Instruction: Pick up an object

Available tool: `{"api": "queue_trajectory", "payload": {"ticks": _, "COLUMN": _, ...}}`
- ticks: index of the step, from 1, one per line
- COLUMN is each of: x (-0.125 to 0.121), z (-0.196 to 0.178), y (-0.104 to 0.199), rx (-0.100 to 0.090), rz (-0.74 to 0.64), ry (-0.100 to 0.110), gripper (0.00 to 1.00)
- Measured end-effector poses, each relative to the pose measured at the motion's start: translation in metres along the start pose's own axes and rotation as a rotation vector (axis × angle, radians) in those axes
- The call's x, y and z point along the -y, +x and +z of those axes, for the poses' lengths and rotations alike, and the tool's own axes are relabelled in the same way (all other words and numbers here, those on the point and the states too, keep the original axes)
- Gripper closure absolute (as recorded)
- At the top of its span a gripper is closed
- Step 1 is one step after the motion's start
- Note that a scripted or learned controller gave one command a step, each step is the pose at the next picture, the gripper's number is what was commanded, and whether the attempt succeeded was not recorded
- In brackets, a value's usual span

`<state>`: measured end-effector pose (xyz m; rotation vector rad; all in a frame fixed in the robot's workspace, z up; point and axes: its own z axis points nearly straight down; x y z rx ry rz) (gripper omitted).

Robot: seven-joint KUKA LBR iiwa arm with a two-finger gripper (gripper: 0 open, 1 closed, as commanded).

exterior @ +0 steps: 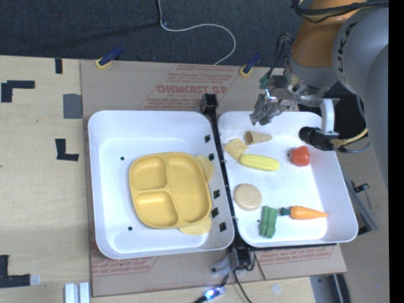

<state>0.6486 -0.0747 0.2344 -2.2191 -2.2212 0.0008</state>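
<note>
Progress check for you: nothing's been picked up yet, as far as this shot tells. Your gripper (261, 113) is hanging over the back edge of the right bin (334, 188), tilted down toward the little tan cone-shaped piece (257, 137) just below it. From this angle you can't make out the grip state, so I won't guess, but nothing is sitting in it, so call it empty-handed.

Everything you could go for is lying loose on the right bin's floor. The tan cone is closest to the gripper. Just beside it toward the divider sits a pale yellow wedge (235, 148), and the corn cob (259, 163) lies right below both, close enough that they might be touching. The red tomato (300, 156) is off on its own to the right. Nearer the front you've got a round beige disc (247, 196), a green pod-looking thing (268, 221), and the carrot (305, 213) just beside that.

The left bin (104, 169) holds a yellow divided plate (169, 189) with a paler yellow piece poking out from under its edge, well apart from where the arm is.

So what's left is basically the whole job: come down, close on something, lift it clear. My guess is the cone is the target given where the arm is parked. It's small and crowded by the wedge and corn, so a sloppy descent could just shove things around.
</note>
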Motion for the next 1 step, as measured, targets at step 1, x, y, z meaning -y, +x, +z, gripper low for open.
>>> {"api": "queue_trajectory", "payload": {"ticks": 1, "x": 0.0073, "z": 0.0177, "y": 0.0017, "rx": 0.002, "rz": 0.001, "ry": 0.002, "gripper": 1.0}}
